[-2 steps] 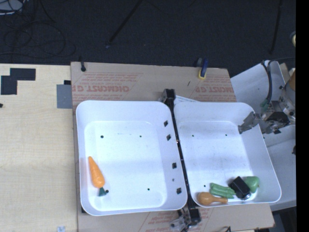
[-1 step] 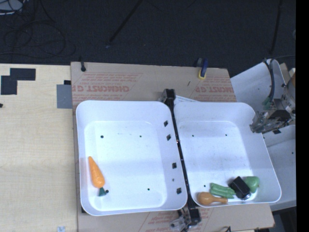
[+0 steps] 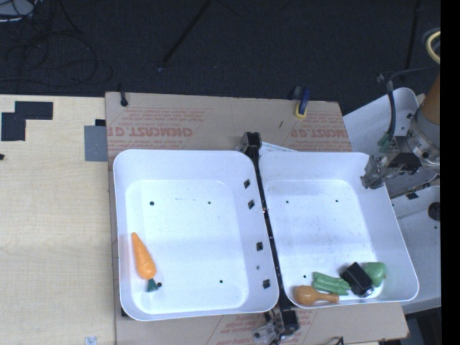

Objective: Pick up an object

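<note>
- Jaws first: your gripper (image 3: 374, 172) sits at the right edge of the view, over the far right rim of the right bin (image 3: 338, 169); you cannot tell from this angle how the jaws stand, and nothing shows between them.
- Nearest to you, along the front wall of the right bin, lies a cluster of objects: an orange-tan pear-shaped piece (image 3: 315, 295) at the left, a green pod-like piece (image 3: 330, 283) touching it just behind, a black block (image 3: 357, 279) resting against the pod's right end, and a light green rounded piece (image 3: 375, 270) just right of the block.
- Your gripper is well apart from that cluster, which lies at the opposite end of the same bin.
- In the left bin (image 3: 183, 160), a toy carrot (image 3: 142, 256) lies near the front left corner, its dark green top (image 3: 152, 285) pointing toward the front wall.
- A black divider strip (image 3: 260, 221) runs between the two bins, from front to back.
- Both bins rest on a cardboard sheet (image 3: 215, 121) with red printing, laid on the worktop (image 3: 50, 214).
- Farther back, a blue and yellow clamp (image 3: 301, 101) stands at the cardboard's far edge.
- Beyond that, dark floor with cables (image 3: 50, 42).
</note>
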